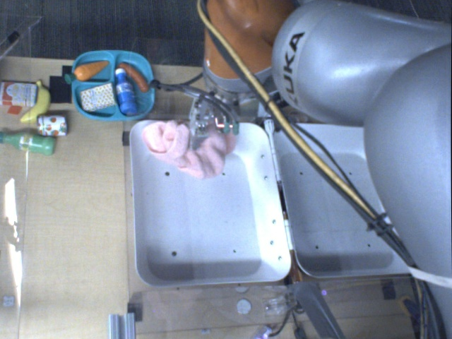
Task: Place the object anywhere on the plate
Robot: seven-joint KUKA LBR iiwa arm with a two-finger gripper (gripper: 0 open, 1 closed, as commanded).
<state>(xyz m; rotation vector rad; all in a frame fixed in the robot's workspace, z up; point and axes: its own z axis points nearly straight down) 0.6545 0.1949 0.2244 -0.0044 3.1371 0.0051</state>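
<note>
— What's the bench like from where you stand?

— Pale wood, with two shallow white bins side by side on it. The left bin [205, 224] is bare across most of its floor; the right bin [339, 217] is partly covered by the big grey arm [367, 83] reaching across from the right, its orange band [240, 13] up near the top edge.

— And the thing it's meant to move?

— A pink cloth [185, 149], crumpled in the far end of the left bin, pressed towards the back wall. The gripper [206, 124] is right down on it, at the cloth's right-hand part, the metal touching or sunk into the folds.

— Are the jaws shut on it?

— I can't tell. The cloth bunches around the tip and hides how they stand.

— Where's the plate?

— Outside the bins, just past the left bin's far left corner: a blue divided plate [145, 69]. It has an orange carrot-like piece [92, 70], a blue bottle [126, 90] and a pale square item [96, 97] in its compartments. The cloth is near it but apart, inside the bin.

— Anything else about?

— At the left edge of the bench: a banana [39, 103], a small can [52, 125], a green bottle [30, 143] lying down, and a small carton [17, 94].
</note>
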